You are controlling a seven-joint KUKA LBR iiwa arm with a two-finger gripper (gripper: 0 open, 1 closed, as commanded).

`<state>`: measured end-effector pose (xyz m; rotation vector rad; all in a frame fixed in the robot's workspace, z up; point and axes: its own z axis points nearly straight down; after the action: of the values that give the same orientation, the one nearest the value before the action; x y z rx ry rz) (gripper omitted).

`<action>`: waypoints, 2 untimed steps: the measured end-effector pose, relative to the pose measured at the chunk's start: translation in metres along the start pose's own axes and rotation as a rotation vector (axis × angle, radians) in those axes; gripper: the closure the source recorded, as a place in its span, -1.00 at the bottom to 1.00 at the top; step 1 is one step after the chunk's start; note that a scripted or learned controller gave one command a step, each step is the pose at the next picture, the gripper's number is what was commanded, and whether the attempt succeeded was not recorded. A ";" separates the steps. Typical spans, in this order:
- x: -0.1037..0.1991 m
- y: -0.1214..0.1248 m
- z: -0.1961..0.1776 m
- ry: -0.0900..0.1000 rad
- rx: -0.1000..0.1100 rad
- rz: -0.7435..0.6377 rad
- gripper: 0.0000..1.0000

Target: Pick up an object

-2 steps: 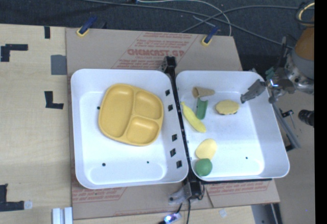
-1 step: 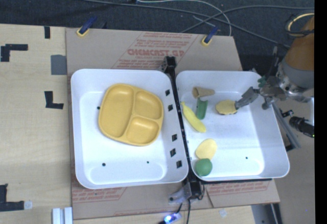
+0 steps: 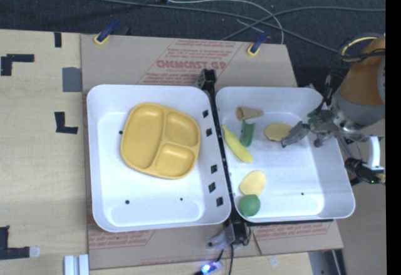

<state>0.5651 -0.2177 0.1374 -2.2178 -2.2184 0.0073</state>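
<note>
The right bin point(image 3: 326, 192) holds several toy foods: a tan cone-like piece point(image 3: 249, 113), a dark green pickle point(image 3: 247, 133), a yellow banana point(image 3: 238, 145), a yellow flat chip point(image 3: 277, 131), a pale yellow piece point(image 3: 253, 181) and a green lime point(image 3: 249, 205). My gripper point(image 3: 293, 137) reaches in from the right, low over the right bin, its tip just right of the yellow chip. Nothing shows between its fingers.
The left bin point(image 3: 103, 161) holds a yellow divided plate point(image 3: 160, 140). A black divider with clips point(image 3: 216, 155) runs between the bins. Cables point(image 3: 207, 4) cross the dark floor behind the bench. The arm's grey body and orange band point(image 3: 366, 79) stand at the right edge.
</note>
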 end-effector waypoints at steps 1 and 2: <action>0.000 0.001 0.052 -0.003 -0.007 -0.002 -1.00; 0.000 0.002 0.038 -0.004 -0.011 -0.002 1.00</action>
<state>0.5667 -0.2176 0.0990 -2.2230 -2.2284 0.0003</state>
